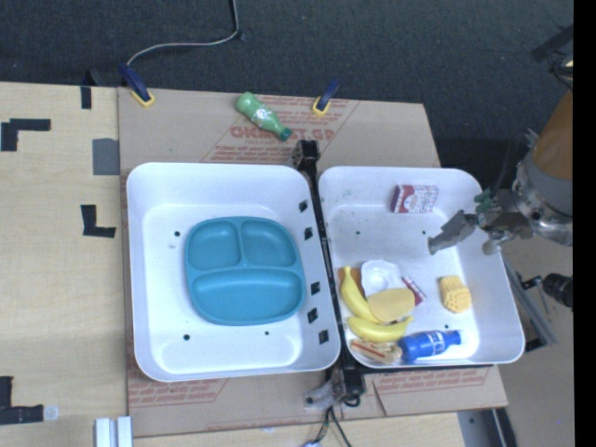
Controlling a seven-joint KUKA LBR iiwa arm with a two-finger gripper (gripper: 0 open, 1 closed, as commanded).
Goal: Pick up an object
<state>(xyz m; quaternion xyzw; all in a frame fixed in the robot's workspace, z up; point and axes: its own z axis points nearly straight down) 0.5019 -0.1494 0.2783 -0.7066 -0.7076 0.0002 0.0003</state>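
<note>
The right bin point(484, 182) holds a red and white box point(413, 198), a yellow corn piece point(454, 294), a banana point(357, 307), a tan bread-like piece point(391, 303), a white cup point(378, 275) and a blue bottle point(429, 345). My gripper point(468, 238) hangs over the right side of this bin, above and a little behind the corn, to the right of the box. Its fingers are spread open, with nothing between them. One grey finger point(446, 235) points left toward the bin's middle.
A blue divided plate point(245, 270) lies in the left bin point(149, 203). A green bottle point(262, 115) lies on the cardboard behind the bins, between two yellow and blue clamps. A black divider clip joins the bins.
</note>
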